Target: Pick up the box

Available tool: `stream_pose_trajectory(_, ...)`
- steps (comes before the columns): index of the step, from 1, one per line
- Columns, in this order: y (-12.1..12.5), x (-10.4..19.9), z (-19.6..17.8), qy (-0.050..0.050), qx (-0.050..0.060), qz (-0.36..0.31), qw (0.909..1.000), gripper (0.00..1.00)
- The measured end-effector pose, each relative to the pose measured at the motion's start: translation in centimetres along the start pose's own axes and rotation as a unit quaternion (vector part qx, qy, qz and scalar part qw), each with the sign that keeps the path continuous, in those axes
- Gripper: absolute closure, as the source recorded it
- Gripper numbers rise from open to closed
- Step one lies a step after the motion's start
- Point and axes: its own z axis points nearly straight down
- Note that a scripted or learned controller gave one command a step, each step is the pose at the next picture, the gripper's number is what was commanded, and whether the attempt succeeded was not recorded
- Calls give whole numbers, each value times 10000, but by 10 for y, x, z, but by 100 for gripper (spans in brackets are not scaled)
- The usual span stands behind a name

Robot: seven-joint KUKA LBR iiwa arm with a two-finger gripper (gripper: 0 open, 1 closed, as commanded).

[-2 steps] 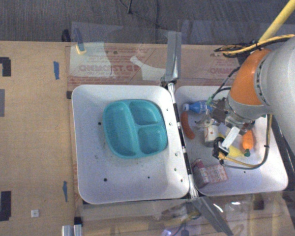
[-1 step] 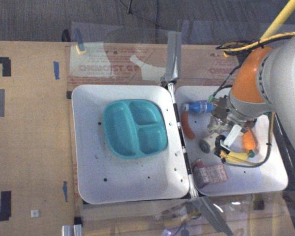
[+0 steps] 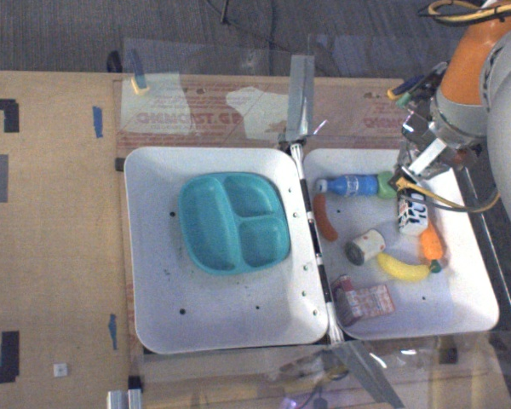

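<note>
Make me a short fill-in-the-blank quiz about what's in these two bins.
1. The teal divided tray lies in the ____ bin.
2. The banana in the right bin is coloured ____.
3. The bottle lying on its side has a ____ label.

Missing words: left; yellow; blue

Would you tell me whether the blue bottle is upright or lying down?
Lying down: the blue bottle rests on its side along the right bin's far edge.

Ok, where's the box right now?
The box lies near the front edge of the right bin, just below the banana and the small can.
</note>
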Motion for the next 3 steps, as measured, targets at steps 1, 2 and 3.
stream_pose_trajectory(1,-15,-67,-20,-9,25,3210,9471,100)
stream_pose_trajectory(2,-16,-64,-29,-18,33,3172,9484,100)
stream_pose_trajectory(3,-17,-61,-39,-26,38,3139,9494,100)
